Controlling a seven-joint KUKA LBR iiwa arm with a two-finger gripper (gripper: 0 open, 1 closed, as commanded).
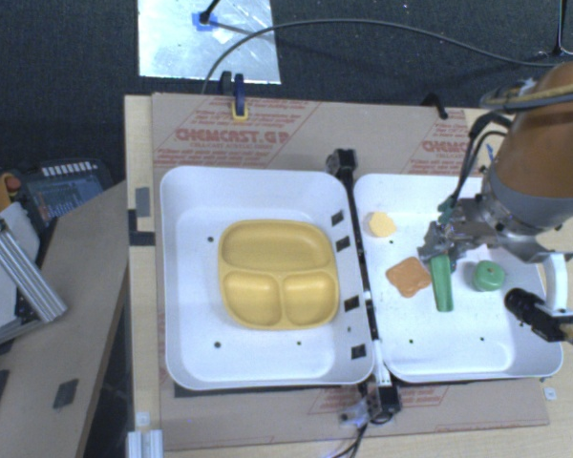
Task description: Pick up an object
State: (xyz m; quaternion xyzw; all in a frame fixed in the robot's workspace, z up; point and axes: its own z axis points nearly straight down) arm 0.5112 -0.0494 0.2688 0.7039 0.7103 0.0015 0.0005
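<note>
A: Hovering low in the right bin (458,365), the fingers (437,248) are crowding the upper end of the green stick (442,289). I cannot tell whether they are released or clenched.

B: So which step is running?

A: I am judging it as the approach. Nothing is showing as lifted.

B: And the neighbours?

A: The orange chunk (408,276) is lying just beside the stick, and the green knob (489,276) is sitting farther out. The next move is calling for a clean descent astride the stick.
</note>
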